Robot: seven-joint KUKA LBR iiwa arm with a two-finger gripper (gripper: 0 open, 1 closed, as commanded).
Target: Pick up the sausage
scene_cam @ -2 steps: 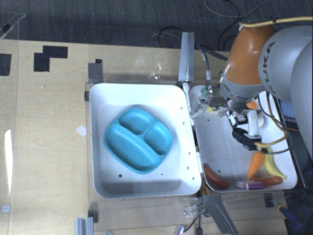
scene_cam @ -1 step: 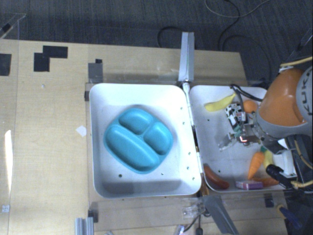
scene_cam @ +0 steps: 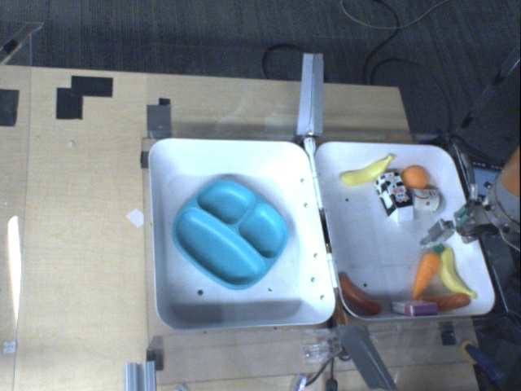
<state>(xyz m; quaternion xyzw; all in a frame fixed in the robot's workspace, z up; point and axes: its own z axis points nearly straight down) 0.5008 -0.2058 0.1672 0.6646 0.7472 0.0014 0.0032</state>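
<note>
A blue divided plate [scene_cam: 232,232] lay in the white left bin [scene_cam: 163,218]. The white right bin [scene_cam: 358,235] held a reddish-brown sausage [scene_cam: 359,296], two yellow bananas [scene_cam: 366,171] [scene_cam: 453,273], an orange carrot [scene_cam: 424,274], an orange [scene_cam: 415,177] and a black-and-white patterned block [scene_cam: 393,192].

Even, bright overhead light, soft overall focus. A dim shadow lies along the near inner wall of the left bin [scene_cam: 244,312]. A pale glare streak marks the counter [scene_cam: 14,243] at far left
</note>
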